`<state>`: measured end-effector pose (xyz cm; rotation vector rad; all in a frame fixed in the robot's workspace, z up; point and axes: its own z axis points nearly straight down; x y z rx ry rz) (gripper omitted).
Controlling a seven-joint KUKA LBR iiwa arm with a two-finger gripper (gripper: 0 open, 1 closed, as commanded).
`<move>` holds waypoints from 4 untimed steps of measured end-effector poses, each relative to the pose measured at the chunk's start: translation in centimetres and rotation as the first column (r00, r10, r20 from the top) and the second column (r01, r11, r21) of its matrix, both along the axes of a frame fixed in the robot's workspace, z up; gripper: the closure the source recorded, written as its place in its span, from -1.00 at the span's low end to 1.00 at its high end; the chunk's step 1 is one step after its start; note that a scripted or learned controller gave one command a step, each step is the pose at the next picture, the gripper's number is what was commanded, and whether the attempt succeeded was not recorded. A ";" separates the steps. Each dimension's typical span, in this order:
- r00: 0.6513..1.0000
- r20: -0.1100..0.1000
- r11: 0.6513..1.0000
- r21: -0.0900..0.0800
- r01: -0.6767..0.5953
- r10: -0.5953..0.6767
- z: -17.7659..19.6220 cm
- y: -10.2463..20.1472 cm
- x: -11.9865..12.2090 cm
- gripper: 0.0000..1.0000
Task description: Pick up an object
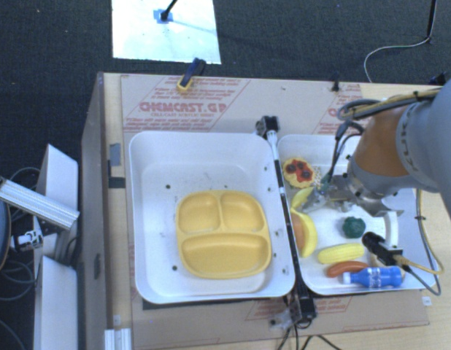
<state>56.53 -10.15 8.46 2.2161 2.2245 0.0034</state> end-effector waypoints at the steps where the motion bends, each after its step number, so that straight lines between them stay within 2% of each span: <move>1: 1.000 0.000 1.000 -0.001 -0.001 0.001 0.0 0.8 5.5 -1.00; 2: 1.000 -0.001 1.000 -0.001 -0.001 0.001 0.0 1.4 6.0 -1.00; 3: 1.000 0.001 1.000 -0.001 -0.005 0.005 1.1 1.4 6.0 1.00; 4: 1.000 0.001 1.000 0.000 -0.002 0.002 11.2 6.3 1.1 1.00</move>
